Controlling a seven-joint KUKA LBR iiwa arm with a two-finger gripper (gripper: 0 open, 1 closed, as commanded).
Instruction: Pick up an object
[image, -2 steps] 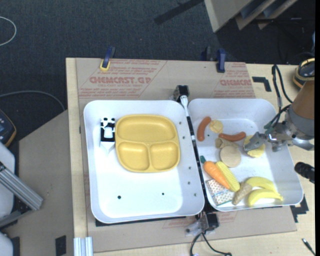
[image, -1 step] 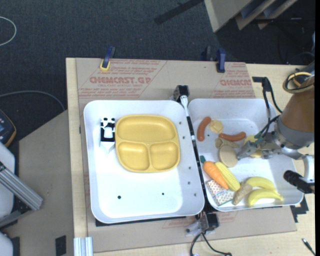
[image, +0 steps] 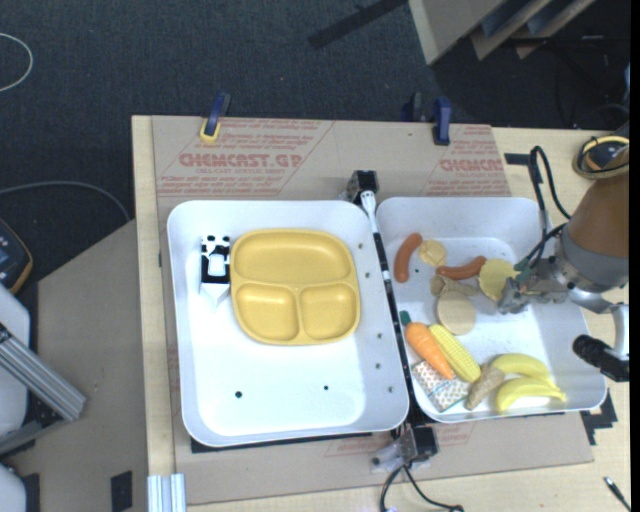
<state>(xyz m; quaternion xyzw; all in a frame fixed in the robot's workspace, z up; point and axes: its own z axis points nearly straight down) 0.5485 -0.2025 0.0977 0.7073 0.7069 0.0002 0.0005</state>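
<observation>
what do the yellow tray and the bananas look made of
Tray: probably moulded plastic, matte, one even yellow with soft rounded dividers. Bananas: likely plastic toy food, smooth with a slight sheen and uniform colour, though the view is too coarse to be sure.

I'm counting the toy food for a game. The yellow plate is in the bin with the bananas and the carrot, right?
Not quite. The camera view shows the yellow plate in the left bin, while the bananas and the carrot lie in the right bin.

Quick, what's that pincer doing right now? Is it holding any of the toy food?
Pincer: low in the right bin, beside the yellow piece; open or closed cannot be told, nothing visibly held.
</observation>
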